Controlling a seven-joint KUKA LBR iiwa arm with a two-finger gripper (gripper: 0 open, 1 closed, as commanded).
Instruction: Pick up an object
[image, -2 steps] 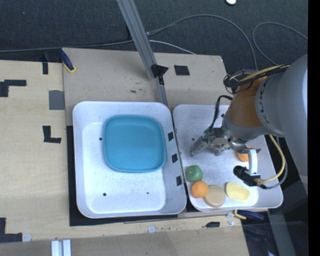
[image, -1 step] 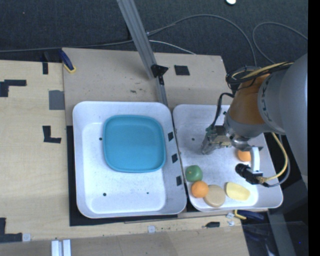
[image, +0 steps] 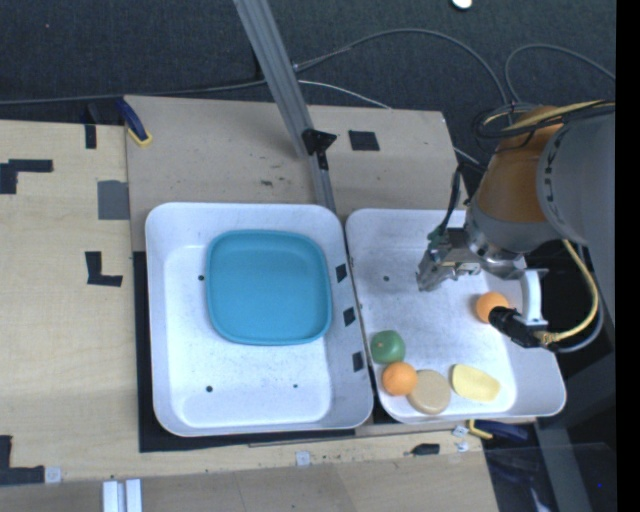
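Fruit sits along the right bin's (image: 400, 240) near edge: green ball (image: 388, 346), orange ball (image: 399, 379), tan disc (image: 430, 391), yellow piece (image: 474, 382). I see the gripper (image: 437, 277) above them, over bare floor; whether it's wide or narrow I cannot tell. Left bin (image: 180, 330) holds a blue plate (image: 268, 286).

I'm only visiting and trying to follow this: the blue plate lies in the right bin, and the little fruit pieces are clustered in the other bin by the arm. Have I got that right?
Not quite. The camera view shows the blue plate in the left bin, not the right one. The rest holds: the little fruit pieces are clustered in the other bin, by the arm.
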